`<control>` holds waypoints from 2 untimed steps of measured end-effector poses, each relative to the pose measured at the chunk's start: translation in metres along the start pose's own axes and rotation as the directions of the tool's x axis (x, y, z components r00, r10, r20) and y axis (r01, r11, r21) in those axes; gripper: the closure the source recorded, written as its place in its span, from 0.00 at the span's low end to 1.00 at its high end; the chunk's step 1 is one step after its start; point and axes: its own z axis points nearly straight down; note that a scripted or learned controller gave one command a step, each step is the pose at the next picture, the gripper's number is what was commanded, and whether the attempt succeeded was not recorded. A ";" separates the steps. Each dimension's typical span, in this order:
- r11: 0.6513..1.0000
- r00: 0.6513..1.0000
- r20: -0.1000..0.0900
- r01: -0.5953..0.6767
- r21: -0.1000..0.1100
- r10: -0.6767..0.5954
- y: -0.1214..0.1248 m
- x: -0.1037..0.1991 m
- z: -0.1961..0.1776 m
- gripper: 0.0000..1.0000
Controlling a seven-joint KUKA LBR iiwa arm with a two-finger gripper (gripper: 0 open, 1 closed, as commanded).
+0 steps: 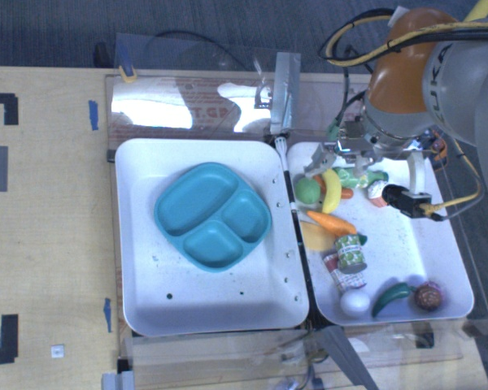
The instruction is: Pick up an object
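Poised over the right bin (447, 254), the gripper (339, 159), its finger spread impossible to tell, hangs above the banana (332, 192), which it should straddle squarely, clear of the lime (307, 190).

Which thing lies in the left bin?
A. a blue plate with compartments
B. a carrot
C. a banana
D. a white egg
A: the blue plate with three compartments lies in the left bin, while the banana, carrot and white egg lie in the right bin.

Blue divided plate (214, 215) — left bin (138, 242)
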 end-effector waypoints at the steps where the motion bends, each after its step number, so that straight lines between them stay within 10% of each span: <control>1: 0.998 0.999 0.004 0.052 -0.019 -0.052 0.040 -0.054 0.066 0.00; 2: 0.999 0.999 0.000 0.043 0.002 -0.043 0.030 -0.052 0.099 0.00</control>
